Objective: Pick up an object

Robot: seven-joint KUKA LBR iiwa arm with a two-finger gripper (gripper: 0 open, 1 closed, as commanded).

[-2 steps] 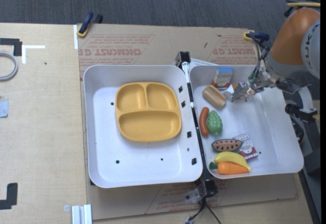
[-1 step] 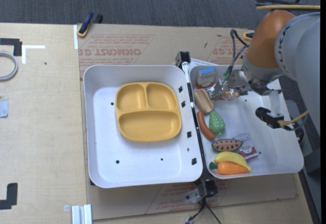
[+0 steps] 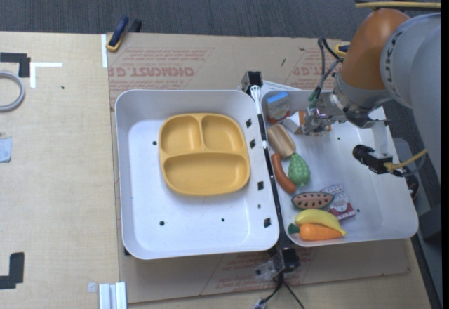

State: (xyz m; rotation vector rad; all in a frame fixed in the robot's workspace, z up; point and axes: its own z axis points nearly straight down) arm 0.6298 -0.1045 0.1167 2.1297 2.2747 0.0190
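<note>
The right bin (image 3: pixel 379 195) holds several toy foods along its left side: a tan bread roll (image 3: pixel 282 139), a red sausage (image 3: pixel 283 174), a green bumpy piece (image 3: pixel 299 169), a brown seeded slice (image 3: pixel 313 199), a yellow banana (image 3: pixel 319 217) and an orange carrot (image 3: pixel 319 232). A blue-and-grey item (image 3: pixel 277 102) lies in the far left corner. My gripper (image 3: pixel 315 121) is low in the far part of this bin, just right of the bread roll and the blue item. A small orange bit (image 3: pixel 303 120) shows beside it.
The left bin (image 3: pixel 140 216) carries a yellow divided plate (image 3: pixel 205 153). A red-and-white packet (image 3: pixel 339 204) lies by the brown slice. The grey arm with its orange band (image 3: pixel 372 48) crosses the right bin's far right corner. Black clips (image 3: pixel 252 81) sit along the wall between the bins.
</note>
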